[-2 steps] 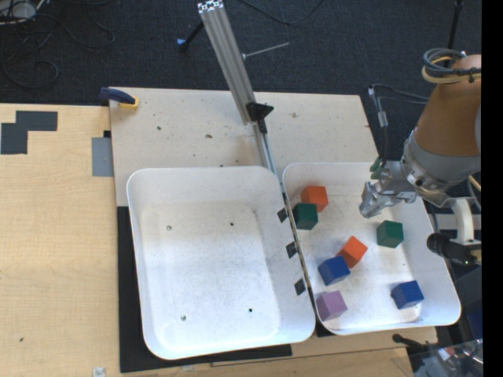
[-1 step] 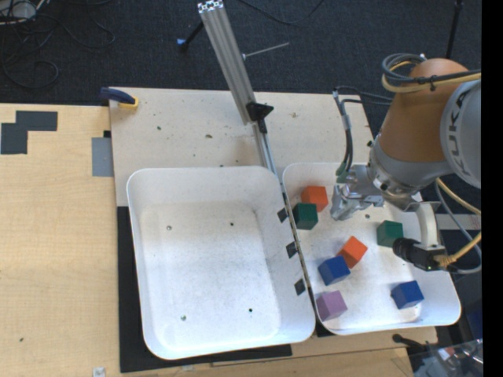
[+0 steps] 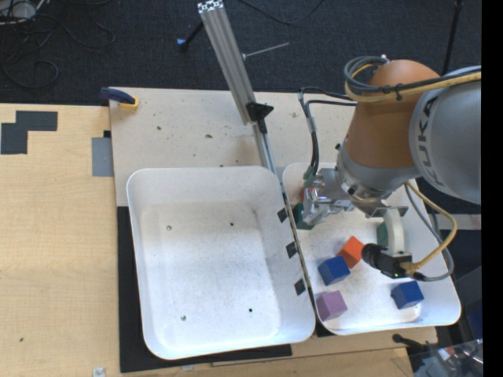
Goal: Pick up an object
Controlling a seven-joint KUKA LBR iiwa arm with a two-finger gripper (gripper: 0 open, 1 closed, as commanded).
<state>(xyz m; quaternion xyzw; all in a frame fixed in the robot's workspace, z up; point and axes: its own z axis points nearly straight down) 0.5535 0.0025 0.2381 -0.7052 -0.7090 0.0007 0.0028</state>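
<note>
Over the right bin (image 3: 440,314), the pincer (image 3: 308,210) hangs, grasp unclear.

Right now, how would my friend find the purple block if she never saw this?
Look at the right bin, the one under the arm. Go to its near left corner, beside the wall shared with the left bin. The purple block sits there, just below a blue block, and it is the sole purple one.
</note>
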